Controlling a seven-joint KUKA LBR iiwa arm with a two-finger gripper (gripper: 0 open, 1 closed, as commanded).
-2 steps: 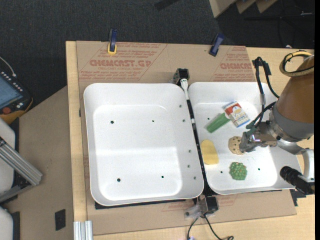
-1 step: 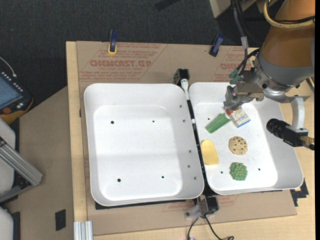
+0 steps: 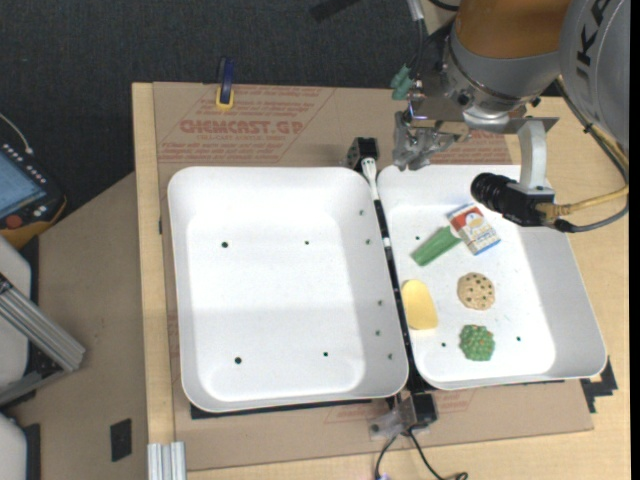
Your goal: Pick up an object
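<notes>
- I find the left bin [image 3: 270, 288] on the bench [image 3: 150, 168] carrying no objects, only small dark dots in its floor
- A blue-and-yellow clip [image 3: 226, 83] sits at the far edge of the cardboard sheet [image 3: 250, 118], well apart from the work
- In the right bin [image 3: 560, 308] I count the candidates: a yellow piece [image 3: 419, 305] near the dividing rim, a green stick [image 3: 434, 246] beyond it, a small red-and-white box [image 3: 474, 228], a cookie [image 3: 476, 290], and a green lumpy piece [image 3: 477, 342] nearest the camera
- The end effector [image 3: 415, 148] hangs over the far rim of the right bin; I cannot tell whether it is apart or together, and I see nothing in it
- My judgement: the task is at its start. All items lie on the bin floor, none lifted; choosing, descending, closing and raising are all left
</notes>
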